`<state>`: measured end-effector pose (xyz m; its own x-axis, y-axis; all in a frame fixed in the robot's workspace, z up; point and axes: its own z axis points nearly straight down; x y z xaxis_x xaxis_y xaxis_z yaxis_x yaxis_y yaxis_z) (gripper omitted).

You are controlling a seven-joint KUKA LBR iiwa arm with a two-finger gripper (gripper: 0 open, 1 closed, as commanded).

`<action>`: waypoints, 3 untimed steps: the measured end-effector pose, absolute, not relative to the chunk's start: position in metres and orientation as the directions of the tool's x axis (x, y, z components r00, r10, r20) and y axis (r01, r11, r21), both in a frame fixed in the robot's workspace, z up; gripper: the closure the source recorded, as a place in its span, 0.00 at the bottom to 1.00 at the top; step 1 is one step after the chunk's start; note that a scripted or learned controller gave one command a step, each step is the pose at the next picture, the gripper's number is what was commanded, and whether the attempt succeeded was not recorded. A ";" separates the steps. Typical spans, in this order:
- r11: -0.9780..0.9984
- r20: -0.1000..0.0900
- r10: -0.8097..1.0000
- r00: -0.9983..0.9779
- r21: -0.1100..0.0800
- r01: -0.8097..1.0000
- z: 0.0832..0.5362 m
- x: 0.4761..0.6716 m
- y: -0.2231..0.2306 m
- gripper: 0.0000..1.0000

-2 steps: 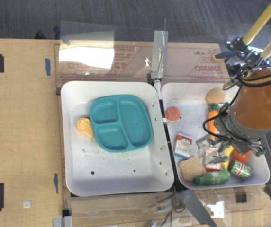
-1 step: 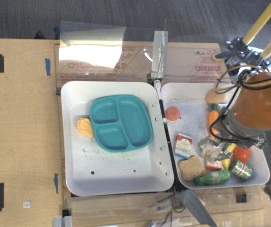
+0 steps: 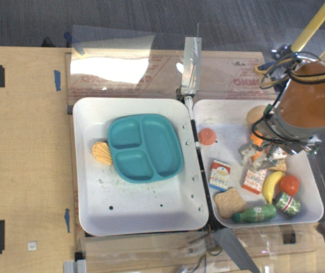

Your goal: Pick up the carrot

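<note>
A teal divided plate (image 3: 145, 148) sits in the left bin (image 3: 88, 209). In the right bin (image 3: 316, 209), the pincer (image 3: 263, 153) crowds the carrot (image 3: 257, 142); its state I cannot tell. Nearby cartons and banana (image 3: 271, 185) risk a mistaken grab.

Teal divided plate (image 3: 145, 148) in left bin (image 3: 88, 209), yellow shell-shaped toy (image 3: 101, 152) touching its left edge, green bottle (image 3: 255, 214), banana (image 3: 271, 185), tomato (image 3: 289, 184) in right bin (image 3: 230, 118)

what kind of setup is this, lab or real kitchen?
Most likely a lab pick-and-place bench, not a kitchen. Two shallow white plastic bins sit side by side on a taped cardboard-covered bench, the right one full of toy food, and the grey arm's two-finger gripper reaches into it.
</note>
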<state>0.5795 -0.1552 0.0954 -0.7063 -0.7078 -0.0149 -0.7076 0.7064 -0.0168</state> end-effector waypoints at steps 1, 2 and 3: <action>0.633 -0.009 -0.774 -0.633 -0.017 -0.774 0.229 0.553 -0.161 1.00; 0.700 -0.013 -0.714 -0.700 -0.018 -0.714 0.104 0.533 -0.151 1.00; 0.753 -0.012 -0.658 -0.753 -0.012 -0.658 0.249 0.557 -0.111 1.00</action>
<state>0.5571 -0.1105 0.2487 -0.7529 -0.6580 -0.0116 -0.6579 0.7530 -0.0117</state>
